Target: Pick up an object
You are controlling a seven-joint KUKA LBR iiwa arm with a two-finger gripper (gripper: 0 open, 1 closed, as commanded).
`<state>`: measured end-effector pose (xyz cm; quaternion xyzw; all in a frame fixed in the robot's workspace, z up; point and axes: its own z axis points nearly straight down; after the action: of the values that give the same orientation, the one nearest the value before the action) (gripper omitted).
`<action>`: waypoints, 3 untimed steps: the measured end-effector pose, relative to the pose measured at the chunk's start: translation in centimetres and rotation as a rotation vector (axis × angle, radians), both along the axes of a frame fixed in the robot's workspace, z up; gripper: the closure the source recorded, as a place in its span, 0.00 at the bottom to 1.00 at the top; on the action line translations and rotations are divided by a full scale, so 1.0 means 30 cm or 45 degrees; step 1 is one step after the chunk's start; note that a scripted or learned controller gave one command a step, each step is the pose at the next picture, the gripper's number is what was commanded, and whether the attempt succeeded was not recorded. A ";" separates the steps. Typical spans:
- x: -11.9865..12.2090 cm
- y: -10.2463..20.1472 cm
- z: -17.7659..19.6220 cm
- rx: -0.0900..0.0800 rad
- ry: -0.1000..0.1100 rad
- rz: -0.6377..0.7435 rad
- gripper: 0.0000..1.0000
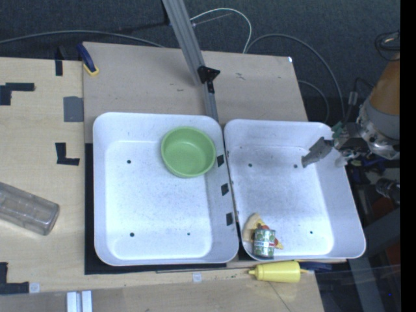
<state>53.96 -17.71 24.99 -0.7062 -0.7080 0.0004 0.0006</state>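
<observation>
A green bowl [188, 151] rests in the left bin [110, 194], near its far right corner. In the right bin [338, 236], at the near left corner, lies a small green can [263, 241] beside a bit of yellow and red wrapper [252, 224]. My gripper [316, 153] hangs over the far right part of the right bin, well away from the can, with nothing visible in it. Its grey fingers point left and down from the wrist at the bin's right rim.
A yellow bottle [279, 272] lies on the bench just in front of the right bin. A clear plastic cup [26, 208] lies on its side at the far left. A grey pole [185, 34] slants in from the top, and cables run along the back.
</observation>
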 end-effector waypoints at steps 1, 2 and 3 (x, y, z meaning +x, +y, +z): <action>0.000 0.000 0.000 0.000 0.000 0.000 0.00; -0.016 0.015 -0.211 0.001 0.008 -0.002 0.00; 0.002 0.023 -0.417 0.001 0.007 -0.001 0.00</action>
<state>54.03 -17.02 12.47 -0.7065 -0.7077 0.0022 0.0029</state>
